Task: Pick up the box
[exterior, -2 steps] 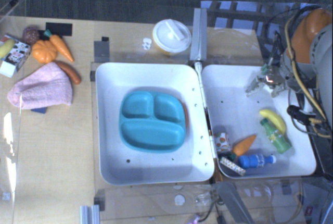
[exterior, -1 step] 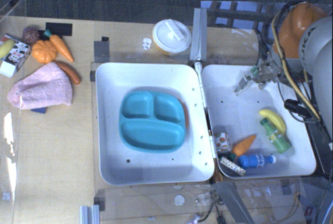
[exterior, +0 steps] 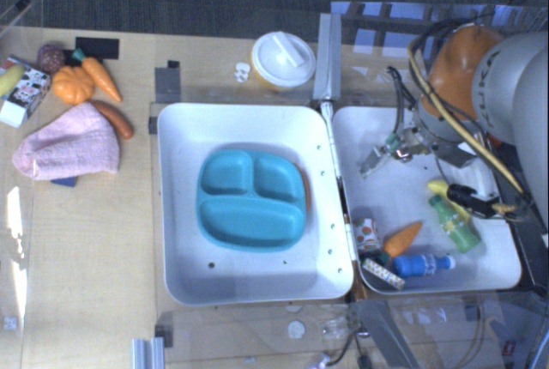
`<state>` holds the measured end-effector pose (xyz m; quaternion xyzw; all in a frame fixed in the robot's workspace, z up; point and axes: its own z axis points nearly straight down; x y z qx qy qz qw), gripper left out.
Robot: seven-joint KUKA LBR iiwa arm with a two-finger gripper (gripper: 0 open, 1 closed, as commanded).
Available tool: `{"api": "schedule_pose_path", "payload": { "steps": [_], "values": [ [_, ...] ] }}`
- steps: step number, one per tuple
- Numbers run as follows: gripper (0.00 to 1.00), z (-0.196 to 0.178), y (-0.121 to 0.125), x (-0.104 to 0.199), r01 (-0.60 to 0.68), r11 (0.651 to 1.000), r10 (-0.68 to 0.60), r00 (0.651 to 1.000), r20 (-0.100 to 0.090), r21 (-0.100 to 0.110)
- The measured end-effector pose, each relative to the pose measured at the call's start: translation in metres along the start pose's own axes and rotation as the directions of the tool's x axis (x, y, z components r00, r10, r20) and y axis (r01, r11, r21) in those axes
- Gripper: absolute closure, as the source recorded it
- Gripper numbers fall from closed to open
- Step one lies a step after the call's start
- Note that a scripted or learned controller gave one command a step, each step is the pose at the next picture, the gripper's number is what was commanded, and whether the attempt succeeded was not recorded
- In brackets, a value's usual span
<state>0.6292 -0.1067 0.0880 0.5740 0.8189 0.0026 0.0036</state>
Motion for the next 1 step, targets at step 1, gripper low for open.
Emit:
{"api": "schedule_pose_path", "payload": {
  "steps": [1],
  "values": [
    [0.00, -0.0026, -0.0514, 0.0380, 0.246, 0.969, -0.246, 0.969, 0.004, -0.005]
  ]
}}
